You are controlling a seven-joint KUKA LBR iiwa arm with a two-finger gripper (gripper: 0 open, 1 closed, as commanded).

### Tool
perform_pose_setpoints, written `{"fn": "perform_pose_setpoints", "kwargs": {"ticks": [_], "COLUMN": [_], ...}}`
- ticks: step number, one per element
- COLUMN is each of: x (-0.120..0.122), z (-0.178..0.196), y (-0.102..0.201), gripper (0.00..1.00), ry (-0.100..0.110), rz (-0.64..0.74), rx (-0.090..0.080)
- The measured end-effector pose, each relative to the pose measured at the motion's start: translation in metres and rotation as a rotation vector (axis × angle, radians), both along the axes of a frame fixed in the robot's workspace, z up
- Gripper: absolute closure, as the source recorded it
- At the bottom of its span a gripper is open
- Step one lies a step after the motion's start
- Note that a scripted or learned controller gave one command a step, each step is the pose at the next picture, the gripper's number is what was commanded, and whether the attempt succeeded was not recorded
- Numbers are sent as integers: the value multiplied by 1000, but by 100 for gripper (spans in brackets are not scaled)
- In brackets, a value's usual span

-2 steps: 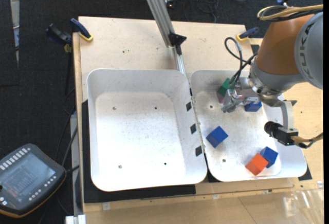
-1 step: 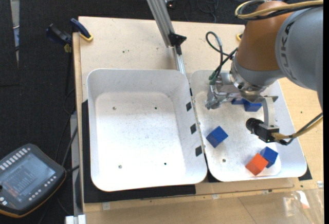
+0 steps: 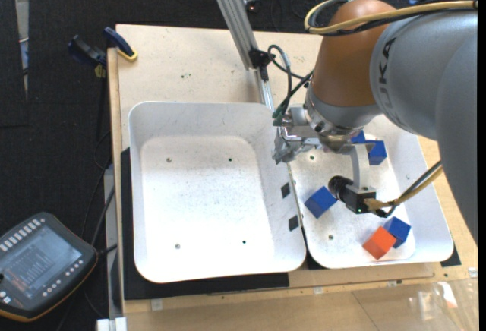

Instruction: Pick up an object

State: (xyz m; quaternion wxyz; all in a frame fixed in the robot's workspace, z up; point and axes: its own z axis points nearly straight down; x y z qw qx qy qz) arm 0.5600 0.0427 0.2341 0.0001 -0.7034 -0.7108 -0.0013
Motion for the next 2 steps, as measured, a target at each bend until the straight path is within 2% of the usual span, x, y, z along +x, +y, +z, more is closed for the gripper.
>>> {"fn": "perform_pose_setpoints", "kwargs": {"ticks": [1, 2], "x": [-18, -17], "z": [-5, -5], "y": [47, 43], "gripper": [100, 0], "ry": [4, 3], "rz": [-2, -9], "rx": [0, -2]}}
